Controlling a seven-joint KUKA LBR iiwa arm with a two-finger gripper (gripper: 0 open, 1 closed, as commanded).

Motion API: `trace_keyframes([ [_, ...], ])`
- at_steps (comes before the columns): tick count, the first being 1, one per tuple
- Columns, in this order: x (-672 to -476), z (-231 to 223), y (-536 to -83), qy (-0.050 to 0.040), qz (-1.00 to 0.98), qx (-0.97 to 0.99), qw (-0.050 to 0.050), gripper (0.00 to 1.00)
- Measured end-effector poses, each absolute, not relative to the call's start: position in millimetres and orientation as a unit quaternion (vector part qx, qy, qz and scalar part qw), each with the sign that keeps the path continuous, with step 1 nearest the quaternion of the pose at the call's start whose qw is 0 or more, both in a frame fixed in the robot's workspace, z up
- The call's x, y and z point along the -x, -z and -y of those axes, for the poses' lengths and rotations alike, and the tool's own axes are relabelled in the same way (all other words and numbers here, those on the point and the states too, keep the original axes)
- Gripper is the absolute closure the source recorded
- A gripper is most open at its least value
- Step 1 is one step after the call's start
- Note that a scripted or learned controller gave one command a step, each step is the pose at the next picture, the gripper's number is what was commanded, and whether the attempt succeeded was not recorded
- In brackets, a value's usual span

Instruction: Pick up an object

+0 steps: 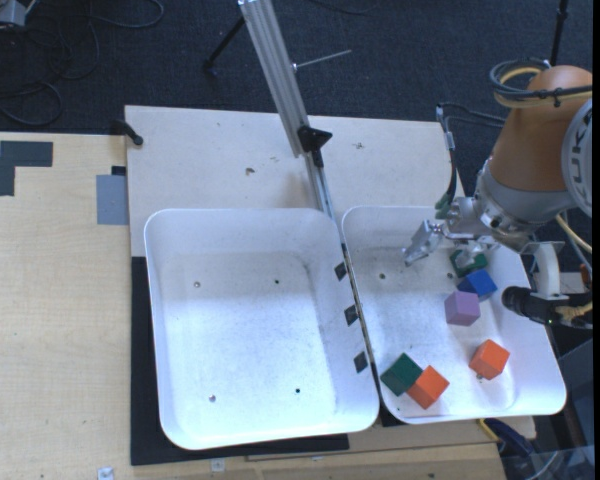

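Arm enters from the right, orange band bulking over the right bin's (540, 400) far corner, wrist bent down and leftward into that bin. Gripper (417, 249) hangs low over the bin floor; fingers appear slightly parted with nothing between them, though the detail is small. Blue cube (479, 284) lies just right of the gripper, purple cube (462, 307) next to it, nearer the camera. An orange cube (490, 358) sits farther toward the camera. Dark green cube (401, 373) and second orange cube (428, 386), touching, lie well below the gripper by the near wall. Left bin (170, 230) lies leftward.
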State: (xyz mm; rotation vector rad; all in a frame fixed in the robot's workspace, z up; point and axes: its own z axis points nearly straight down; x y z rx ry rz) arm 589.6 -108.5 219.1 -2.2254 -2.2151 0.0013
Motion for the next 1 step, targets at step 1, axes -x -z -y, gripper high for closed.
trace_keyframes([
  [1, -600.2, 156.7, -301.4, 0.0011, 0.706, 0.708, -0.004, 0.00],
])
